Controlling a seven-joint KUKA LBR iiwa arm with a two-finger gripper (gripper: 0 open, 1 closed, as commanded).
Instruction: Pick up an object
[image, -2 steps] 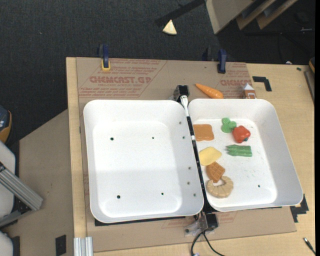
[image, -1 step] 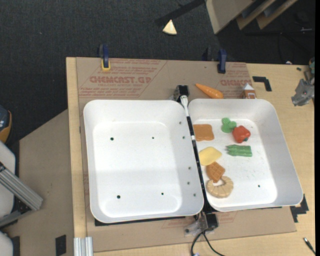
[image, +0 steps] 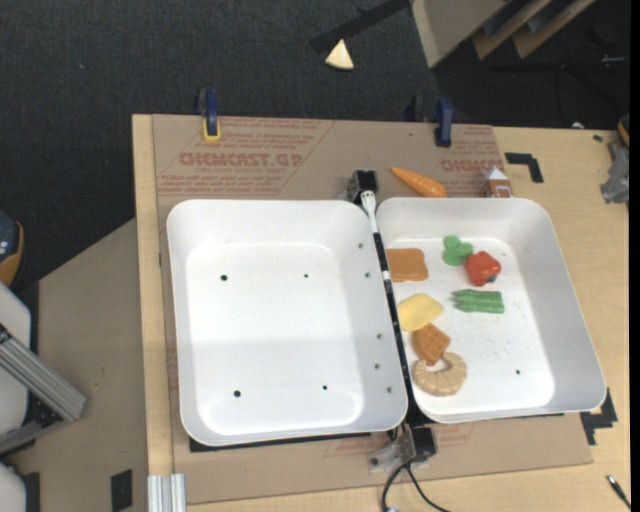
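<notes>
The right white bin (image: 560, 300) holds several toy foods. A brown toast square (image: 406, 264) lies near its left wall. Just right of it are a small green piece (image: 456, 249) and a red pepper (image: 483, 267). Below these are a green bean pod (image: 478, 301), a yellow wedge (image: 420, 310), an orange waffle piece (image: 431, 343) and a tan round biscuit (image: 440, 376). The waffle and the biscuit touch each other.
The left white bin (image: 270, 310) adjoins the right one along a black seam. An orange carrot (image: 419, 182) and a small bottle (image: 497, 184) lie on the board behind the right bin. A grey metal part (image: 617, 178) pokes in at the right edge.
</notes>
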